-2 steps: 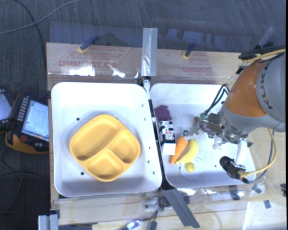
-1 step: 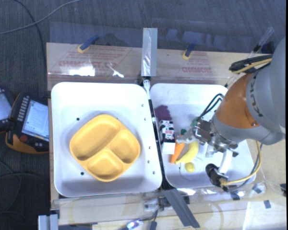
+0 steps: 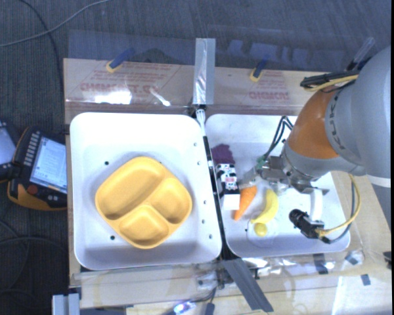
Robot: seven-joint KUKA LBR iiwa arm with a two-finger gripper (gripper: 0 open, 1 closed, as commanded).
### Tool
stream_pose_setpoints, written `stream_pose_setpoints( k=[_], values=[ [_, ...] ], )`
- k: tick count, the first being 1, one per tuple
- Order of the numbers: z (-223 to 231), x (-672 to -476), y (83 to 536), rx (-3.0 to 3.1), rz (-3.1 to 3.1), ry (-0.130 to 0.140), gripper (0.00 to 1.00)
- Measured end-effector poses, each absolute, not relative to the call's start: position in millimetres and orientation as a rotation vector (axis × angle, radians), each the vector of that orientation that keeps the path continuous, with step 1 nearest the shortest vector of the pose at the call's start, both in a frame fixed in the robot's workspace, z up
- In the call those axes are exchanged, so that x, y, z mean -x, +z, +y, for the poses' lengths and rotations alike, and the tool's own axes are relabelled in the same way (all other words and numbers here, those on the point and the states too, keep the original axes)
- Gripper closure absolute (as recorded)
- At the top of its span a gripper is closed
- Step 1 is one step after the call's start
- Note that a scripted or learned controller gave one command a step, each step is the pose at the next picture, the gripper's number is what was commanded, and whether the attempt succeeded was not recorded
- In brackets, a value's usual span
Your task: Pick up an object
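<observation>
Arm over right bin, gripper low, just above banana. Jaw state: cannot tell, wrist hides it. Carrot just left of banana, purple item farther back by divider. Yellow tray in left bin. Step, by my reading: approach, nothing held. Next: descend square on one item, close

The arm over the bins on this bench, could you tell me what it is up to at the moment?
The grey and orange arm reaches in over the right bin, its gripper low among the toy food there. A banana and a carrot lie side by side just below it, with a purple item near the bin's left wall. Nothing is visibly held. The left bin holds a yellow divided plate.
</observation>
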State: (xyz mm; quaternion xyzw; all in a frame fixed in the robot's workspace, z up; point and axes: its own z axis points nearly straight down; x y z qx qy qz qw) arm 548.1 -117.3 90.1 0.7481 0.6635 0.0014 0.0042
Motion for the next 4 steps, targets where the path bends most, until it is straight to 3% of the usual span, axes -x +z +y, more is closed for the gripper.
stream_pose_setpoints(
  k=[1,2,3,4],
  values=[
    [-115.7,-549.4,99.6,-2.343,2.081,0.010,1.00],
    [-115.6,-549.4,99.6,-2.343,2.081,0.011,0.00],
    [-104.8,-513.0,92.5,-2.193,2.210,0.013,0.00],
    [-101.1,-513.0,100.5,-2.195,2.222,0.015,1.00]
  ],
)
